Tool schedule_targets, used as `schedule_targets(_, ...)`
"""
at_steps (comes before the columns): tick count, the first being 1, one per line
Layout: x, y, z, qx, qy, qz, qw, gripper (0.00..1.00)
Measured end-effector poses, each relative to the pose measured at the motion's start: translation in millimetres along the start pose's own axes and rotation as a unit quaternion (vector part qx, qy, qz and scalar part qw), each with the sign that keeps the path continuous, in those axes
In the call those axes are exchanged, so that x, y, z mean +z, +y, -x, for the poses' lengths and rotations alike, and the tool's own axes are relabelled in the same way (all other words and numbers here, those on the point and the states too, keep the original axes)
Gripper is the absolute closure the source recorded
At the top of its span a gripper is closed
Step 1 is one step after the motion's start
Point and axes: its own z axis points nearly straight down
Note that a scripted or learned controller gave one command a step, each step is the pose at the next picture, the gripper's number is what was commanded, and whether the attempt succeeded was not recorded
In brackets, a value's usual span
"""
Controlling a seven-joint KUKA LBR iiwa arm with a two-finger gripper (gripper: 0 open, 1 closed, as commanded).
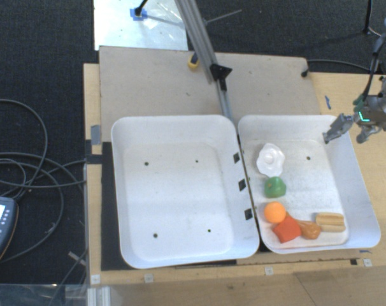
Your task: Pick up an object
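The right bin (353,171) holds several small objects along its left and near sides. A white crumpled object (270,160) lies at the left wall, with a green piece (275,186) and an orange ball (275,211) below it. A red block (286,229), a small orange-brown piece (310,230) and a tan roll (330,221) line the near edge. My gripper (350,132) hangs over the bin's far right corner, well away from all of them. It is open with nothing between its fingers.
The left bin (126,171) sits beside the right one, with black clips (242,185) along the shared wall. A grey pole (199,37) slants down from the top to the bins' far edge. Cables (27,164) lie off the bench at left.
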Motion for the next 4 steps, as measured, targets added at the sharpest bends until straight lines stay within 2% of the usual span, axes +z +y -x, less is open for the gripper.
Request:
schedule_targets(1, -1.5, 0.5, 0.0, 0.000, 0.000, 0.001, 1.0000, 0.00)
schedule_targets(3, 120.3, 2.4, 7.1, 0.002, 0.000, -0.001, 1.0000, 0.00)
schedule_targets(4, 161.8, 1.7, 6.6, 0.002, 0.000, -0.001, 1.0000, 0.00)
